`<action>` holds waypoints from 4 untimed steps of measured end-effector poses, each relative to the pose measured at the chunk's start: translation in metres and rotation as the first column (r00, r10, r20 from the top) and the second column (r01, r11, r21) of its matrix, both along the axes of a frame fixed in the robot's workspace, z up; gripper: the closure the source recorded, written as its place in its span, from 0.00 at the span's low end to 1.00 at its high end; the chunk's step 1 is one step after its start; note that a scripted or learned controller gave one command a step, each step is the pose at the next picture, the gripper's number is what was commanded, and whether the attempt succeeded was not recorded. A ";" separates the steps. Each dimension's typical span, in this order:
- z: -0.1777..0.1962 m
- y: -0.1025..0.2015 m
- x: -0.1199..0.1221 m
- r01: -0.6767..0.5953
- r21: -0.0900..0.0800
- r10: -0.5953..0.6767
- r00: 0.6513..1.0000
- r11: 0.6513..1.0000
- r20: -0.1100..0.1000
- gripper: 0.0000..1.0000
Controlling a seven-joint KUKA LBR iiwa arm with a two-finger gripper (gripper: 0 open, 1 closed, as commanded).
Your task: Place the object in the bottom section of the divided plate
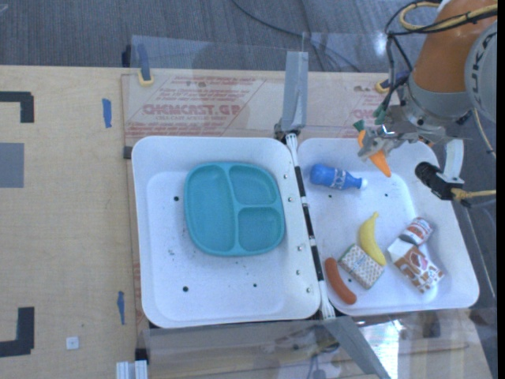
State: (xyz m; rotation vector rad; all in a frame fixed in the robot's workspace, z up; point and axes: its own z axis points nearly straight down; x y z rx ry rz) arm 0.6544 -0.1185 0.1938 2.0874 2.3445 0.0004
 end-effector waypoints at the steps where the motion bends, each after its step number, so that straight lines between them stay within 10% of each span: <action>1: -0.008 0.080 -0.024 -0.195 0.002 0.195 0.981 0.981 -0.001 1.00; 2: 0.009 0.135 -0.054 -0.321 0.002 0.321 0.947 0.947 -0.001 1.00; 3: 0.009 0.134 -0.053 -0.321 0.001 0.321 0.947 0.947 -0.001 0.00; 4: -0.010 0.218 -0.045 -0.362 0.001 0.362 0.932 0.932 0.001 0.00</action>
